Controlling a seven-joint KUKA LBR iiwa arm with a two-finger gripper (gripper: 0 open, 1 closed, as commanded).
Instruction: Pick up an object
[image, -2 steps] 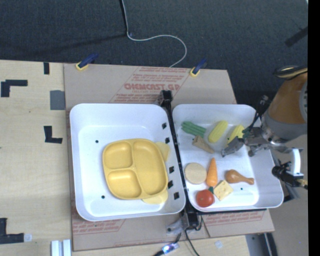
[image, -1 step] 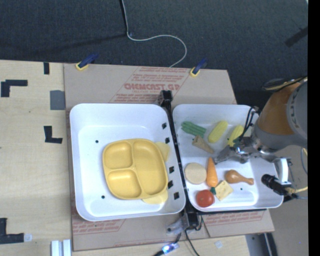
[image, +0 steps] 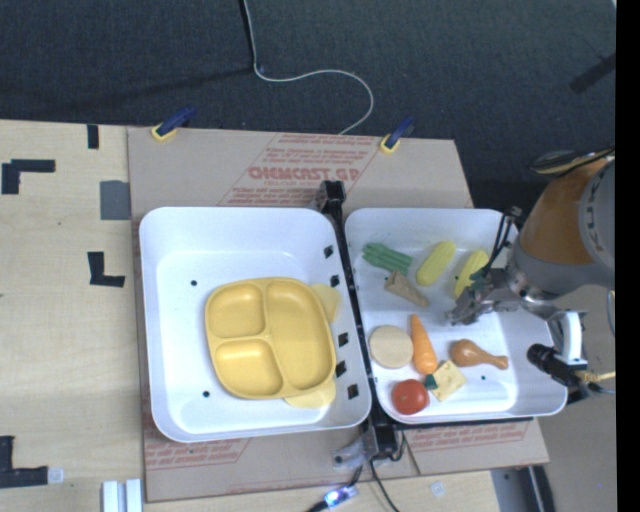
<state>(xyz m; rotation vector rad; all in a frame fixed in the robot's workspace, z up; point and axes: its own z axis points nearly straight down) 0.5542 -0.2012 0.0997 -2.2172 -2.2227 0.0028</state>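
Left white bin (image: 170, 300) held a yellow divided tray (image: 268, 335). Brown cardboard sheet (image: 300, 170) lay beneath both bins, printed in red, clipped by two blue-yellow clamps (image: 172, 123) at its far edge. White cable (image: 320, 75) looped over dark carpet (image: 120, 50).

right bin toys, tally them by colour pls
yellow: 3 (corn, banana, cheese wedge)
green: 1 (bean pod)
orange: 1 (carrot)
red: 1 (tomato)
brown or tan: 3 (drumstick, round bun, tan piece)
total: 9
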